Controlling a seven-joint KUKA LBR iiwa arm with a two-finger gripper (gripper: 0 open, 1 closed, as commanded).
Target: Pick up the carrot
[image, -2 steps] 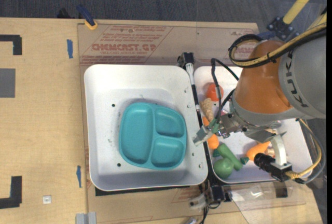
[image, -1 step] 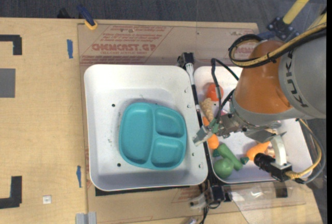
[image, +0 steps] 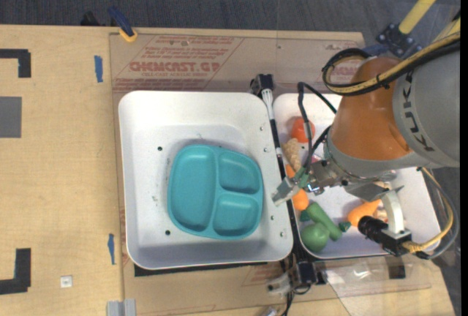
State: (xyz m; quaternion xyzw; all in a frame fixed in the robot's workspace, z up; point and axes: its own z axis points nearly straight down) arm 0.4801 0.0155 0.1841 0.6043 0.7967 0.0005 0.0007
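Grasp step under way: gripper (image: pixel 292 190) low at right bin's (image: pixel 428 223) left edge over carrot (image: pixel 299 198); finger state unclear — next, confirm grip and lift.

Bright, even light; soft shadows

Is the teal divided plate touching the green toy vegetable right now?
Apart. The camera view shows the teal divided plate lying in the left bin, while the green toy vegetable lies in the right bin, with both bins' rims between them.
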